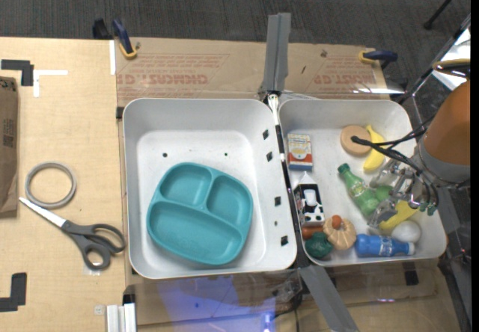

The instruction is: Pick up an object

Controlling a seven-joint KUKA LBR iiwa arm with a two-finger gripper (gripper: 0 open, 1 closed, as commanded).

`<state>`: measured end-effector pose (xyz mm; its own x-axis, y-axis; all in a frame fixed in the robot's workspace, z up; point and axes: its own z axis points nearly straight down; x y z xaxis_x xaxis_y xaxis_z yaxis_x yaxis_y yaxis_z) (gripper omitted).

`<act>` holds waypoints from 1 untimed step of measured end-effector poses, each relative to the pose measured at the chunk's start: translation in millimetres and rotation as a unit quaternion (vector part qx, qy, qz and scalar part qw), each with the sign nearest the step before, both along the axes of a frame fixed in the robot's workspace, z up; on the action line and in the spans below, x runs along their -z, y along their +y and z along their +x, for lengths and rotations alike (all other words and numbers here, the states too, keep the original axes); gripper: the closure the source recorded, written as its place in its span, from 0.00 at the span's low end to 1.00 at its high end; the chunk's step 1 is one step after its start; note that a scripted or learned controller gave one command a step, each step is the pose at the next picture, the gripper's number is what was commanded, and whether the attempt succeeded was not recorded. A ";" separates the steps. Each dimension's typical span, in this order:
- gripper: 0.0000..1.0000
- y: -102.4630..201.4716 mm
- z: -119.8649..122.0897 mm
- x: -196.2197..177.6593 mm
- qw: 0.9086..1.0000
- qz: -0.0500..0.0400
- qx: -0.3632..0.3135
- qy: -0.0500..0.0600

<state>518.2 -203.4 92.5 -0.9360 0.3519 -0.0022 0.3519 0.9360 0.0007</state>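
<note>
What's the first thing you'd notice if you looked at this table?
The big teal divided plate lying alone in the left bin catches the eye first. Next comes the right bin, crowded with small toys, where the robot's hand hangs low over a green bottle. Off to the left, scissors and a tape roll lie on the bench.

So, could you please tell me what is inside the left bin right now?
The left bin holds a teal divided plate lying flat, its three compartments bare. Around it, bare white floor shows. Whatever lies beneath the plate is covered and cannot be seen.
</note>
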 end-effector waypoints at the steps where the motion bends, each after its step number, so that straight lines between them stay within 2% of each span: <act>1: 0.00 67.5 -0.8 0.6 1.000 0.000 0.005 0.001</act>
